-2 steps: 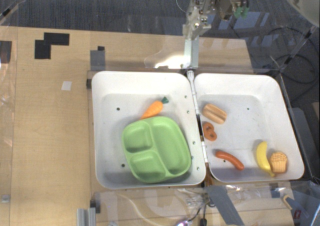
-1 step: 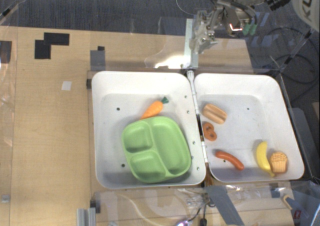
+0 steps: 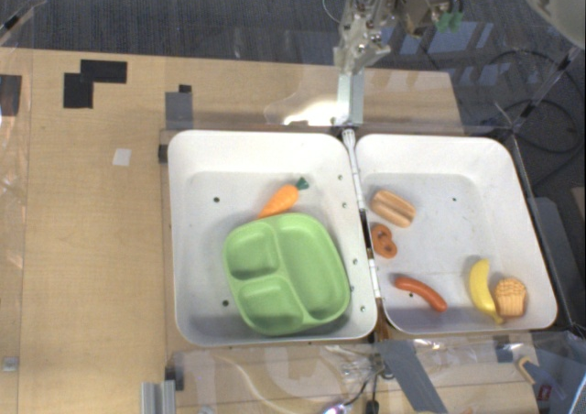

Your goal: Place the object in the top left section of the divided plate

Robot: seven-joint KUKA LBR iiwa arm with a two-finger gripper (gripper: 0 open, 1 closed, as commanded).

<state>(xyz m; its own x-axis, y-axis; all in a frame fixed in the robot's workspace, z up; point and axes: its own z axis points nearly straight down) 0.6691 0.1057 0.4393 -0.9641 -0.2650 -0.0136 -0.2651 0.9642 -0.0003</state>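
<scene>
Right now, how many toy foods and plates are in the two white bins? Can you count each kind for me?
Carrot: 1
Hot dog bun: 1
Round orange-brown piece: 1
Sausage: 1
Banana: 1
Tan, bumpy piece: 1
Green divided plate: 1
Total: 7

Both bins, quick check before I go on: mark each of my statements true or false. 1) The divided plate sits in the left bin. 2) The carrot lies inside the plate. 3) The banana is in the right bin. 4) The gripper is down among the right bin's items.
1) True: the green divided plate sits in the left bin.
2) False: the carrot lies on the bin floor beside the plate's far edge.
3) True: the banana lies in the right bin, next to a corn cob.
4) False: the gripper hangs beyond the bins' far edge.
</scene>
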